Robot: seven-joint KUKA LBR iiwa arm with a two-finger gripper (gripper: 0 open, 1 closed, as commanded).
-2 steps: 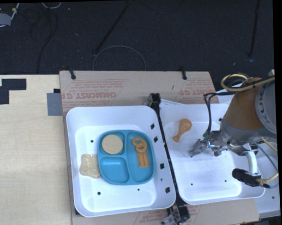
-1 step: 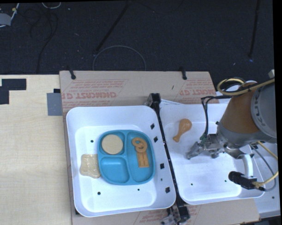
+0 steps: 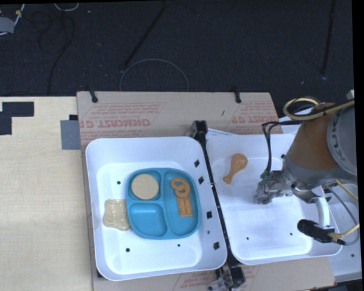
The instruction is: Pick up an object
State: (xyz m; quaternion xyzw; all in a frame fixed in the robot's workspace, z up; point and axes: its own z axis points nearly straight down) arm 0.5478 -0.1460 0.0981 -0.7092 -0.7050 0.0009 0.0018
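Low over the right white bin [image 3: 275, 240], the gripper [image 3: 265, 194] sits toward the right-centre of the frame, a small grey metal cluster at the end of the arm [image 3: 316, 146], whose orange band shows above it near the right edge. Whether its tips are apart or together cannot be told from this angle, and nothing is seen between them. Up and to the left of the gripper, near but clearly apart from it, a tan toy drumstick [image 3: 235, 167] lies on the bin floor, its thick end toward the upper right and its thin end pointing down-left. The left white bin [image 3: 105, 162] fills the middle of the frame and holds a blue divided plate [image 3: 153, 220]. In the plate's upper left compartment lies a round beige disc [image 3: 144, 186]; in its right compartment lies a brown, key-like wooden piece [image 3: 182, 195]. Just beside the plate's left rim, touching or nearly touching it, rests a pale yellowish slice-shaped piece [image 3: 116, 214]. Both bins rest on a sheet of cardboard [image 3: 169, 115] printed with red letters, with a pale wooden tabletop [image 3: 35, 207] at the left of the frame.
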